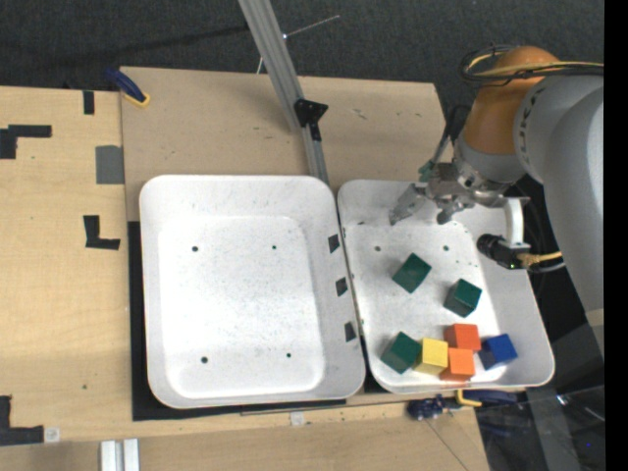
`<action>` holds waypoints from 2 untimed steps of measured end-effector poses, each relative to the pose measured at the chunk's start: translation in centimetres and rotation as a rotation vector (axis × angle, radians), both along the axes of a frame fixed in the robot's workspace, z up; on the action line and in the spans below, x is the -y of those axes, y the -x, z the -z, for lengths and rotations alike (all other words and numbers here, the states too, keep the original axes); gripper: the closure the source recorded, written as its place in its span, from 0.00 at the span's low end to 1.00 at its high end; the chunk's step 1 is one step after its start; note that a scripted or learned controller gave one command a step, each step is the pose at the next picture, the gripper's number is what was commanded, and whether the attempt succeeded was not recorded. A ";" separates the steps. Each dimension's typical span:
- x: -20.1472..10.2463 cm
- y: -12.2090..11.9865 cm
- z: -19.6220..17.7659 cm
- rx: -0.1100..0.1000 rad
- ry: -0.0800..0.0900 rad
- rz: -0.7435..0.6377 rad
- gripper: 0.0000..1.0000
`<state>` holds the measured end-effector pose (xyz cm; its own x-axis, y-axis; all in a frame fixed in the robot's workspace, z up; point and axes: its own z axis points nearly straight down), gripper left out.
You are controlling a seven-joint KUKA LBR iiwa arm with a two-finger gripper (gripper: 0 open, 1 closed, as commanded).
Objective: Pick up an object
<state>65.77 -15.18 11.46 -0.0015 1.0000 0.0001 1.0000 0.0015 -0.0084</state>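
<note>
Blocks lie in the right bin [378,214], all toward six o'clock of the claw [424,211], well apart from it. We count three green blocks [411,272], two orange blocks [463,338], one yellow block [434,353], one blue block [498,349]. We see the claw's fingers spread, gripping nothing.

Even, fairly bright overhead light, soft shadows, mild glare on the white bins [235,199], slight overall softness.
</note>
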 end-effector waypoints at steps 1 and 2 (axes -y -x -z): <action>0.0 -0.2 -1.5 0.007 0.001 -0.001 1.00; -0.4 -0.3 -5.8 0.012 0.000 0.000 1.00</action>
